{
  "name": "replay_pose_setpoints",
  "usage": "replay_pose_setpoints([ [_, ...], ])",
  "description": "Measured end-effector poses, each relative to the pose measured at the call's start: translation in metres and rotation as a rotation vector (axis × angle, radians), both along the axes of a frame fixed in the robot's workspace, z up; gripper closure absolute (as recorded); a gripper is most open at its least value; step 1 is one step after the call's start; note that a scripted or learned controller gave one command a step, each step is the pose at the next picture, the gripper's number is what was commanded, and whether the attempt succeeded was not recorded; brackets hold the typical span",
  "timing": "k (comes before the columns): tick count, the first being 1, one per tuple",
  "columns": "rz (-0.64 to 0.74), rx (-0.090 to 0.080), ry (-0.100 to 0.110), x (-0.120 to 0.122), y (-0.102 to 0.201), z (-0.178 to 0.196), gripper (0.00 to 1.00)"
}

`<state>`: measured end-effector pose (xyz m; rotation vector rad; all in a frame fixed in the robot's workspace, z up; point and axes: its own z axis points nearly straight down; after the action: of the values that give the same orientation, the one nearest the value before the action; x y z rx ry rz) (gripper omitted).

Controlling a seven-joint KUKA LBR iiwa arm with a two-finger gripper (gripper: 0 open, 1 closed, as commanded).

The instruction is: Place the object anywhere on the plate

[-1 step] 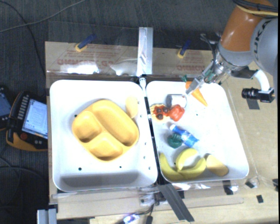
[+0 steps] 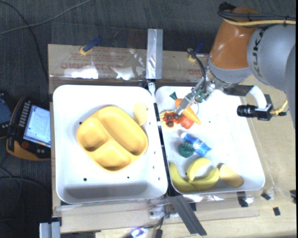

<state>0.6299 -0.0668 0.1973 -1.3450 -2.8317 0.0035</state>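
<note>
Nearest to us, along the front wall of the right bin (image 2: 256, 180), we see a banana (image 2: 188, 182) curving around a pale yellow-green fruit that looks like a pear or apple (image 2: 198, 166), with a tan, rounded piece (image 2: 230, 176) just beside them to the right. A little further back lies a small blue bottle with a green cap (image 2: 192, 146), tilted on its side and apart from the fruit.

In the left bin (image 2: 64, 182), we see the yellow plate (image 2: 111, 137), a sectioned one with three compartments, resting at a slant across the middle of the bin. A pale cream oval piece (image 2: 139, 112) lies just beside the plate's upper right edge, close to the wall between the bins.

Further back in the right bin, we find the toy carrot (image 2: 188, 114), orange with a green top, lying near the dividing wall, and a small red-orange item (image 2: 168, 117) touching or just beside it on the left; we cannot tell exactly what that item is. The gripper (image 2: 181, 113) comes down at a slant from the grey arm (image 2: 268, 48) with its orange band, and its tip sits right at the carrot. We cannot tell how the tool is set there. The carrot lies in the right bin, well apart from the plate.

Beyond the bins, we see a sheet of clear plastic (image 2: 114, 63) over the bench, and a handheld control pendant (image 2: 30, 128) on the floor to the left.
</note>
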Motion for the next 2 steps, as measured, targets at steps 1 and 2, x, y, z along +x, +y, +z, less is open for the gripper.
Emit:
replay_pose_setpoints([
  [1,-0.034,0.0,0.002,-0.031,0.075,-0.018,1.0],
  [2,-0.015,-0.001,0.003,-0.084,0.147,-0.018,1.0],
])
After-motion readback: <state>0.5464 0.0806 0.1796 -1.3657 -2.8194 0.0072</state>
